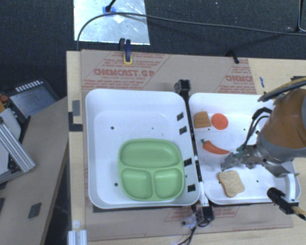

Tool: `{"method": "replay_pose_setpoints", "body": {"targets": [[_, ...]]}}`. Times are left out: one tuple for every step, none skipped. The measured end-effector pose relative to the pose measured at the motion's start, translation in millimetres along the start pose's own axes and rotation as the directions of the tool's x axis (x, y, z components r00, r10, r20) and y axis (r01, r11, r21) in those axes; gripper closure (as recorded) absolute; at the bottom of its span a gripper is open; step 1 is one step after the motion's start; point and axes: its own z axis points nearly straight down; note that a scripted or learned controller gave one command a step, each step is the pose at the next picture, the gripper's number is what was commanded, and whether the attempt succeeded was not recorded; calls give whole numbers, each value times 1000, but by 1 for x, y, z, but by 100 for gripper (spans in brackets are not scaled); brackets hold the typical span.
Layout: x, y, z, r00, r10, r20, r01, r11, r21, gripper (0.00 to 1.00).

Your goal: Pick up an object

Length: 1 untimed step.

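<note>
Two shallow white bins sit side by side on the bench. The left bin point(99, 137) carries a single thing: one pale green tray point(150, 168) with three compartments, a long one on the far side and two smaller ones on the near side, lying toward the bin's near right corner.

The right bin point(234, 102) holds four small pieces of toy food. One tan square, like a cracker point(202, 120), lies at the far left of that bin, and one round orange-red disc point(220, 121) sits just beside it on its right, the two looking as if they touch. One orange-red chili pepper point(214, 147), slim and curved with a darker stem end pointing left, lies near the middle of the bin. One slice of toast point(231, 182), beige with a browner crust, lies flat and a little tilted by the near wall.

The arm comes in from the right, its orange band bulking over the bin's right half. The gripper point(231, 161) is low over the floor of the right bin, between the pepper and the toast, close to both. Nothing can be seen between its fingers, and from here I cannot tell whether they are spread or closed.
</note>
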Motion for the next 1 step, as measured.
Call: {"method": "replay_pose_setpoints", "body": {"targets": [[-1, 1, -13, 1000, 0, 2, 0, 1000, -5, 100]]}}
